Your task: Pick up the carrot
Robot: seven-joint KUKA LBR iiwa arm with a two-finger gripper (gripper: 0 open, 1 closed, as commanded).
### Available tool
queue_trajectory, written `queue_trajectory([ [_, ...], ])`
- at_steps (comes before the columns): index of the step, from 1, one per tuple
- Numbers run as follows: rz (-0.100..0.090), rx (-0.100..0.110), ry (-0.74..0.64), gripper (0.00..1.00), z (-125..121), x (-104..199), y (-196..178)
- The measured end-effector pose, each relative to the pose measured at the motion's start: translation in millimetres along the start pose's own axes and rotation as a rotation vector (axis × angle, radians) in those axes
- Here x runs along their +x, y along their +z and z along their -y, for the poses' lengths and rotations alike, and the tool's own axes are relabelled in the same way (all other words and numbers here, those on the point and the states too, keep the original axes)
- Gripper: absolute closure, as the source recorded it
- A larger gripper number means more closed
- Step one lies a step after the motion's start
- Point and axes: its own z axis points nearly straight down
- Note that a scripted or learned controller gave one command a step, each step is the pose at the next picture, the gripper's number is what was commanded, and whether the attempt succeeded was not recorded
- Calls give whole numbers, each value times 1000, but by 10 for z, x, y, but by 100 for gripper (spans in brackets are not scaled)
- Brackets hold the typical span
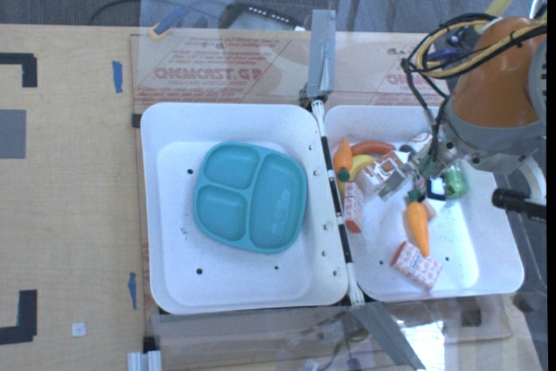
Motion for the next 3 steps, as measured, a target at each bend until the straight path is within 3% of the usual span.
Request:
queue_trajectory([
  [1, 9, -12, -138, 0, 480, 64, 749],
  [2, 7, -14, -137, 100, 464, 61, 688],
  [3, 3, -3, -107, 100, 191, 627, -729],
])
